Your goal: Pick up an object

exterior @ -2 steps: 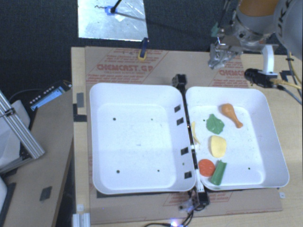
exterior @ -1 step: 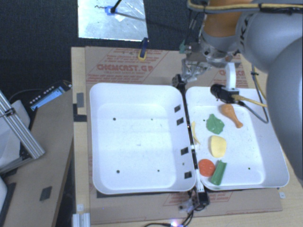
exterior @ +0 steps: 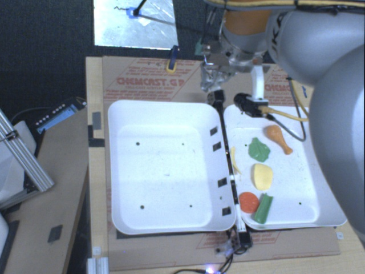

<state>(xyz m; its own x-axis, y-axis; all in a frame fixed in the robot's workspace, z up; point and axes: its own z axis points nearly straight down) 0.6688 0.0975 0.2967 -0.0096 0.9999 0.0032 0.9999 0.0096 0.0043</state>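
The arm (exterior: 319,56) came in from the right, its grey bulk covering the upper right of the view, with the orange band (exterior: 251,4) near the top. The gripper (exterior: 214,84) hung over the cardboard (exterior: 148,79) just behind the bins, close to where the two back corners meet. Whether the jaws were spread or pressed together I could not tell (they were small and dark against the clutter there), and nothing could be seen between them.

All the objects lay in the right bin (exterior: 302,210). A brown drumstick (exterior: 278,137) sat furthest back, tilted, near the yellow cable (exterior: 291,117) that ran across the bin's rear edge. Just in front of it and to the left was a green leafy piece (exterior: 258,149). A yellow piece (exterior: 262,176) lay just in front of that, and a thin pale strip (exterior: 234,160) rested by the bin's left wall. Nearest the front, a red piece (exterior: 248,202) and a green stick (exterior: 263,208) lay touching, side by side.

The left bin (exterior: 165,164) showed a bare white floor with a few dark specks. A row of black clips (exterior: 219,164) ran along the seam between the bins. Behind the bench lay a shiny sheet (exterior: 134,16).
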